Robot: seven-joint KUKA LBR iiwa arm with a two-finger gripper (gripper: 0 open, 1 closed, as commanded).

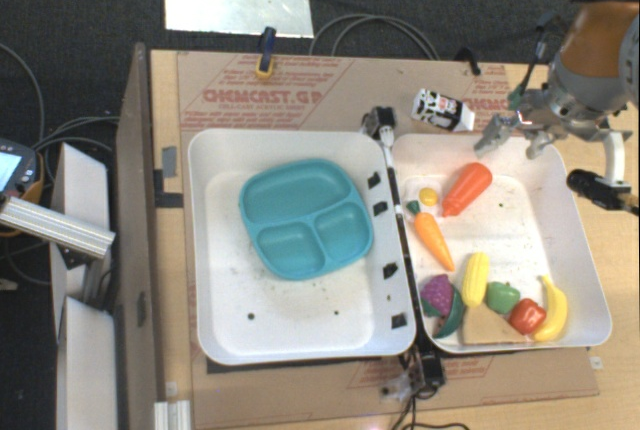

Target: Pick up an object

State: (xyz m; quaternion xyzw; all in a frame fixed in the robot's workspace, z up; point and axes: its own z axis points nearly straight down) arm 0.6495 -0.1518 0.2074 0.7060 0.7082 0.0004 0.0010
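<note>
My gripper (pixel 515 136) hangs over the back edge of the right bin (pixel 585 248), its two fingers spread open with nothing between them. Just below and left of it lies an orange-red pepper-like toy (pixel 467 188). Further down the same bin lie a small yellow piece (pixel 428 196), a carrot (pixel 432 238), a corn cob (pixel 475 278), purple grapes (pixel 437 294), a green pepper (pixel 502 296), a red piece (pixel 527 316), a banana (pixel 553 306) and a tan slab (pixel 485 326).
The left bin (pixel 225 318) holds a teal divided plate (pixel 305 218). A black-and-white carton (pixel 443 110) lies on the cardboard behind the right bin, left of the gripper. Black clips (pixel 385 208) line the seam between the bins. Cables run along the back.
</note>
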